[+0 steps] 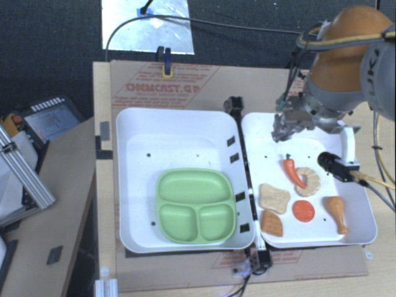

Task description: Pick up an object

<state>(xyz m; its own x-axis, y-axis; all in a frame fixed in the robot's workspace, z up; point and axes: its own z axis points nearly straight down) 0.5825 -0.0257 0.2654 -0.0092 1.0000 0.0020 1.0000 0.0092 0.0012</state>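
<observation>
One chili pepper [292, 171], tip lower-right.

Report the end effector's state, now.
End effector: cannot be told; it hangs over the right bin, above the chili.

Two white bins [185, 119]. One green divided tray [195, 204]. One red chili [292, 171], one round cracker [309, 179], one bread slice [274, 198], one tomato slice [303, 210], one drumstick [336, 213], one orange wedge [271, 223].
</observation>
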